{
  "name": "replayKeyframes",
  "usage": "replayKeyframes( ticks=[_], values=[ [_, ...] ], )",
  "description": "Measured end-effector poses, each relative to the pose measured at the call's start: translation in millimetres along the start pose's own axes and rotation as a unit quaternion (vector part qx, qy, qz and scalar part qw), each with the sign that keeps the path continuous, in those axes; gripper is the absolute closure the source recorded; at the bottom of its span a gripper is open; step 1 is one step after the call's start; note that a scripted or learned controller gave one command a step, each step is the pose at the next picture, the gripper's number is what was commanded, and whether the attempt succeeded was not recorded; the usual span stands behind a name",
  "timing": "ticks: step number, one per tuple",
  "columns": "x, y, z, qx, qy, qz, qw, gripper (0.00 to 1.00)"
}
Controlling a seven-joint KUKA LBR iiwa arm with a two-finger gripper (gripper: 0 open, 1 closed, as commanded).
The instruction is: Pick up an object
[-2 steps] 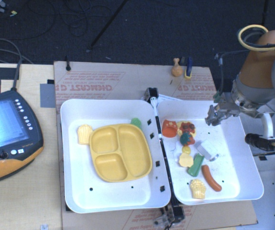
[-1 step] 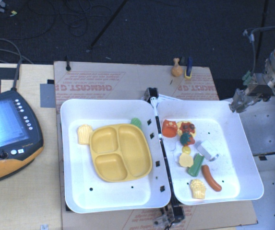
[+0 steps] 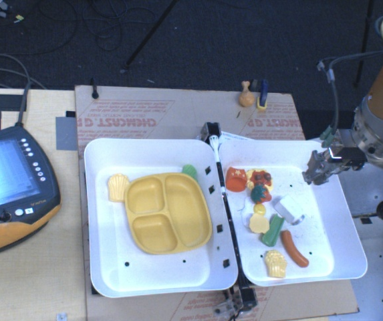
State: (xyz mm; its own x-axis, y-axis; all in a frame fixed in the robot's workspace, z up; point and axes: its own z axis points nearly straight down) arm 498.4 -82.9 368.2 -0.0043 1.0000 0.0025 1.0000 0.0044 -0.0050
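Note:
The right bin (image 3: 325,259) holds several toy foods: a red piece (image 3: 236,178), a red and yellow piece (image 3: 261,176), a dark green one (image 3: 260,194), a pale yellow piece (image 3: 259,223), a green pickle (image 3: 272,231), a sausage (image 3: 295,248), a corn cob (image 3: 276,264) and a grey-white block (image 3: 287,210). My gripper (image 3: 315,170) hangs over the bin's upper right edge, up and to the right of the grey-white block. It is dark and seen from the side.
The left bin (image 3: 104,259) carries a yellow divided tray (image 3: 166,212), a pale shell-shaped toy (image 3: 117,186) and a green piece (image 3: 190,171) behind the tray. A teach pendant (image 3: 11,186) lies at the far left. Small figures (image 3: 246,97) stand on the board behind the bins.

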Motion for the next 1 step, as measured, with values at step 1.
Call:
replayKeyframes(
  ticks=[1],
  values=[
    [76.0, -15.8, 49.3, 0.002, 0.000, 0.000, 1.0000, 1.00]
  ],
)
